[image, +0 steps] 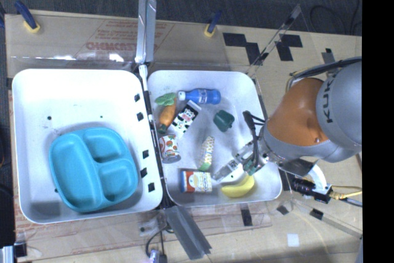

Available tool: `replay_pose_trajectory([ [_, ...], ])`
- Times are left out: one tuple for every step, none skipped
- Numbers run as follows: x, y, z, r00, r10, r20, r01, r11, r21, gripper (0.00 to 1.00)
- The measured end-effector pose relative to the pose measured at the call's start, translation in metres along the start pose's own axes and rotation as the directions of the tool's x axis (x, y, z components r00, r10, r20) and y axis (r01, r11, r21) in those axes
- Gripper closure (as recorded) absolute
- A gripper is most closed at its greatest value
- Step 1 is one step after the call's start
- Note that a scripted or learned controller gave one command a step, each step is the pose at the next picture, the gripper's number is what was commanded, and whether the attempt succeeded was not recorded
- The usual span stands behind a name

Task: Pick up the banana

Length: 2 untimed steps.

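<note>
One banana (239, 186) is seen at the near edge of the right bin (184, 78), just under the gripper (237, 164), whose opening cannot be told, so a straight, centred descent is advised.

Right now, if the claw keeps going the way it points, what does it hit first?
Most likely the banana, lying right under the claw at the bin's near edge, with the juice carton just beyond. Depth is hard to judge from above.

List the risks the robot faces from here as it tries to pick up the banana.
1. The banana lies against the right bin's near wall, leaving the gripper little room to close around it.
2. The small carton sits close beside the banana and may get knocked or grabbed instead.
</note>
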<state>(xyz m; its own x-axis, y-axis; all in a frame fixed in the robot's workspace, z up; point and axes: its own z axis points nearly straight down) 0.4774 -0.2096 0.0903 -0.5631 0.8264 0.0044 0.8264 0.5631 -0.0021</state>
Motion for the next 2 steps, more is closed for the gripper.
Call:
replay_pose_trajectory([
  [0.0000, 0.0000, 0.0000, 1.000, 0.000, 0.000, 0.000, 1.000, 0.000, 0.00],
  [0.0006, 0.0002, -0.0073, 0.988, -0.156, 0.001, 0.156, 0.988, 0.000, 0.00],
])
